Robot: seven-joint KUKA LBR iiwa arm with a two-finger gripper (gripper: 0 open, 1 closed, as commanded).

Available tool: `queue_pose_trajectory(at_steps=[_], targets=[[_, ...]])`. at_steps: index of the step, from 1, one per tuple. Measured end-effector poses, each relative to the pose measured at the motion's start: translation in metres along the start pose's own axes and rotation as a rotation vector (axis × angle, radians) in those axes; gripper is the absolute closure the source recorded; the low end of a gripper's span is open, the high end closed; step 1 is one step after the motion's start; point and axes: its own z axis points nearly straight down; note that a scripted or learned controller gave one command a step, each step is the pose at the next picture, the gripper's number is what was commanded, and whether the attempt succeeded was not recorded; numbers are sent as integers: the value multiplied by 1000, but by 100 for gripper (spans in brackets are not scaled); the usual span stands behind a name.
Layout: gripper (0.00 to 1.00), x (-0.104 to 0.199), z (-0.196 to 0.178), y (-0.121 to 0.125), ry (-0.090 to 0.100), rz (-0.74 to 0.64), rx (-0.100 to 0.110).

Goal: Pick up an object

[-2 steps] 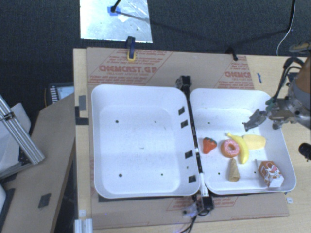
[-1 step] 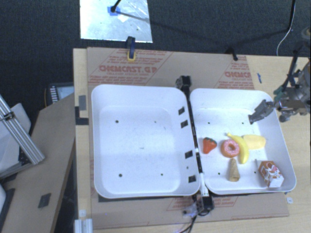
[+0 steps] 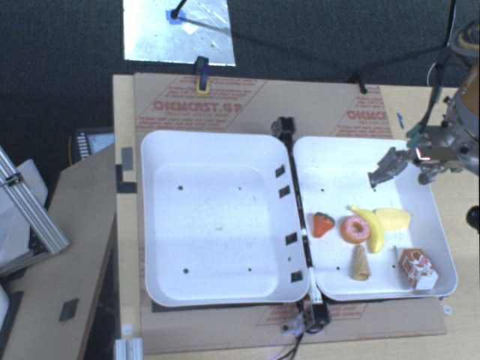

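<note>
In the right bin (image 3: 330, 160), near its front, lie several toy foods: a red strawberry (image 3: 323, 224), an orange donut (image 3: 355, 229), a yellow banana (image 3: 373, 232), a pale yellow lemon (image 3: 394, 217), a tan cone (image 3: 361, 263) and a small cake slice (image 3: 418, 268) in the front right corner. My gripper (image 3: 405, 172) hovers over the right bin's far right part, above and behind the food. Its fingers are spread open with nothing between them. The lemon and banana are the nearest pieces to it, a little toward the front.
The left bin (image 3: 217, 216) sits beside the right one, with black clips (image 3: 289, 193) along the shared edge. Cardboard lies under both bins. A silvery sheet (image 3: 178, 21) lies on the dark floor behind, and cables run across the back.
</note>
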Motion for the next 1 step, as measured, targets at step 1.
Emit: queue_pose_trajectory(at_steps=[1], targets=[[0,65,-61,1,1,-2,-1]])
